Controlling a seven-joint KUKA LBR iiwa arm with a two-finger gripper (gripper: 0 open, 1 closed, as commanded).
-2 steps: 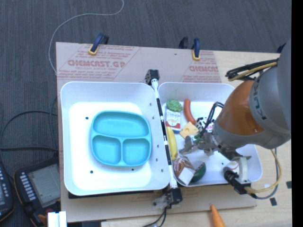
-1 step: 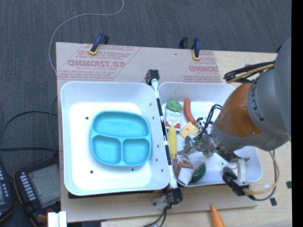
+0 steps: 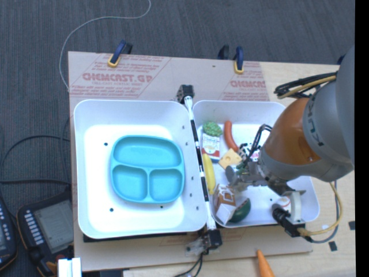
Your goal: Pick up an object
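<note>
1. 2 white bins sit side by side on the bench: the left bin (image 3: 81, 154) holds a blue divided plate (image 3: 147, 168) with 3 compartments, lying flat near its middle.
2. The right bin (image 3: 271, 105) holds the pile of small objects, gathered along its left side.
3. At the far end of that pile lie a green leafy piece (image 3: 211, 128) and a red sausage (image 3: 229, 134), side by side.
4. A yellow banana (image 3: 209, 174) lies lengthwise against the bin's left wall, and a yellow wedge (image 3: 230, 158) sits just right of it.
5. At the near left corner are a brown-and-white carton (image 3: 225, 198) and a dark green piece (image 3: 240, 210), touching each other.
6. The arm (image 3: 305, 140) reaches in from the right, and the gripper (image 3: 241, 171) is low in the right bin, just right of the yellow wedge and above the carton.
7. Whether the pincer is spread or pressed together I cannot tell; nothing is visibly pinched in it.
</note>
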